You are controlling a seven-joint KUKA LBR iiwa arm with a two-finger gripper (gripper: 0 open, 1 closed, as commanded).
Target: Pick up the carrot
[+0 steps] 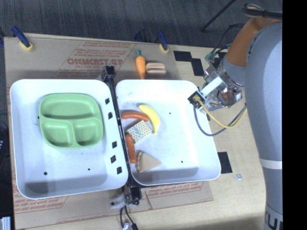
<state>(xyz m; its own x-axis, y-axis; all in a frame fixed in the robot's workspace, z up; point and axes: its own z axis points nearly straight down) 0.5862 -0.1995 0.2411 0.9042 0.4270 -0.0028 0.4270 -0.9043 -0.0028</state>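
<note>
One carrot (140,66), beyond the right bin's (184,128) far edge; one bun (155,69) just right of it. In bin: two sausages (135,115), one banana (150,117). Gripper (223,96) right, state unclear.

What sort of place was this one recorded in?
Most likely a robotics lab bench, not a kitchen: two shallow white bins sit on a printed cardboard sheet held by blue clamps, the food, such as the carrot and banana, looks like toys, and a grey robot arm reaches in.
</note>
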